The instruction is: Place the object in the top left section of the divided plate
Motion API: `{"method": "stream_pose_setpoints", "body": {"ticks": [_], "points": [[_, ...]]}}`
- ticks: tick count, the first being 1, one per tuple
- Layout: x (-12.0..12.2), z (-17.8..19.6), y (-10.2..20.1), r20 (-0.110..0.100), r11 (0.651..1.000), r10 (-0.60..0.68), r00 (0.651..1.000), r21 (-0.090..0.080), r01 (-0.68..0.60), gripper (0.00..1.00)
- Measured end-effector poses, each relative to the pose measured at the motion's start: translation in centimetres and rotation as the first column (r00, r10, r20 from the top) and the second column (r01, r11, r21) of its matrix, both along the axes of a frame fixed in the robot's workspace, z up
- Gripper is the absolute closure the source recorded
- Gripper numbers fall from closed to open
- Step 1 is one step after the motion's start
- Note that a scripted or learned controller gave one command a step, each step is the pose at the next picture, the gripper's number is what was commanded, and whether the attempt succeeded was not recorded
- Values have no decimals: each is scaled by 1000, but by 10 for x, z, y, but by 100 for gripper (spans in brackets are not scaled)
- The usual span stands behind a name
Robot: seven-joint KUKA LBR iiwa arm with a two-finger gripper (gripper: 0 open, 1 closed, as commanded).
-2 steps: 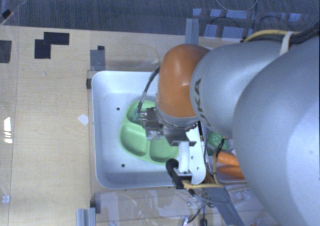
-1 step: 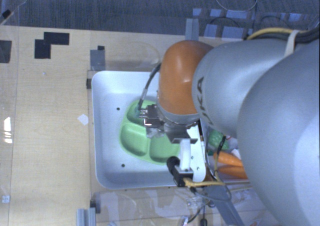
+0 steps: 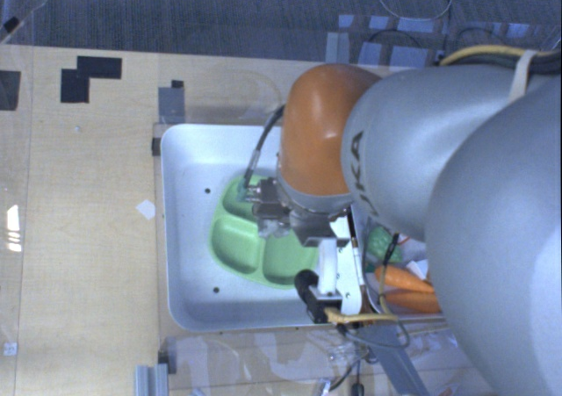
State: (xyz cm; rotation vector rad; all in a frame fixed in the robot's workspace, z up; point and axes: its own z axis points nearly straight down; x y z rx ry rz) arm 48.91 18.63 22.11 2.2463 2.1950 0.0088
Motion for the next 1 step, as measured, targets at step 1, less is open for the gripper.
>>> {"method": "stream_pose_setpoints", "body": {"ticks": [1], "points": [[1,11,0,2,1000,4,1000,1,-4,100]]}}
